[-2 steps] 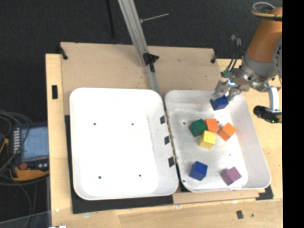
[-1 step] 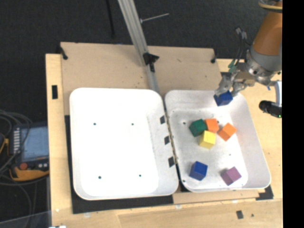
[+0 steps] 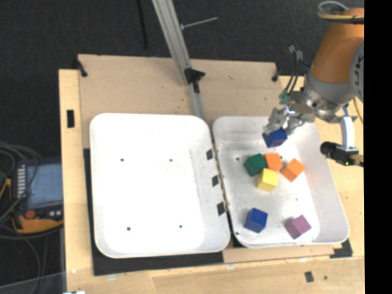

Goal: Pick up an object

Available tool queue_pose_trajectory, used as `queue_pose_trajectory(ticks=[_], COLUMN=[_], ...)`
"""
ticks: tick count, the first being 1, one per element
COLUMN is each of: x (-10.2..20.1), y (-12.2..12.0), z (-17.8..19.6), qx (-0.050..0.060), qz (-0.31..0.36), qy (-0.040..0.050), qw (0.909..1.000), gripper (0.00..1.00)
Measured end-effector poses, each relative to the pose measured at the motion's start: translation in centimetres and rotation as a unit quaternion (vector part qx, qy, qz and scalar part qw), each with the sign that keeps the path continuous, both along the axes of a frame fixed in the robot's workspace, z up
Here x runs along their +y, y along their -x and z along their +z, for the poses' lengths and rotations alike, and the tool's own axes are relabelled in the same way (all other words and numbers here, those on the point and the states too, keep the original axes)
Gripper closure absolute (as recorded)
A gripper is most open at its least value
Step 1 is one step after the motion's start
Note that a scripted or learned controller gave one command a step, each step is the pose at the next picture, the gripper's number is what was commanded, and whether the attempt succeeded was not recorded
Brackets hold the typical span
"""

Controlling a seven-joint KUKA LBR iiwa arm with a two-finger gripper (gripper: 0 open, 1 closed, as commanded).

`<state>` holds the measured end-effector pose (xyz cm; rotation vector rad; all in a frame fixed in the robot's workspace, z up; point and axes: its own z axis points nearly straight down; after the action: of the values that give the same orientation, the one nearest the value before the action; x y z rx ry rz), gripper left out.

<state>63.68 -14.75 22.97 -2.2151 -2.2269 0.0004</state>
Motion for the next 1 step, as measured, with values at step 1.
queue_pose_trajectory(ticks=[1], x=[4.62], y=[1.67], z=[1.17], qx=[0.0], qz=[0.001], qy=[-0.0007], qw=[1.0], gripper=[1.0])
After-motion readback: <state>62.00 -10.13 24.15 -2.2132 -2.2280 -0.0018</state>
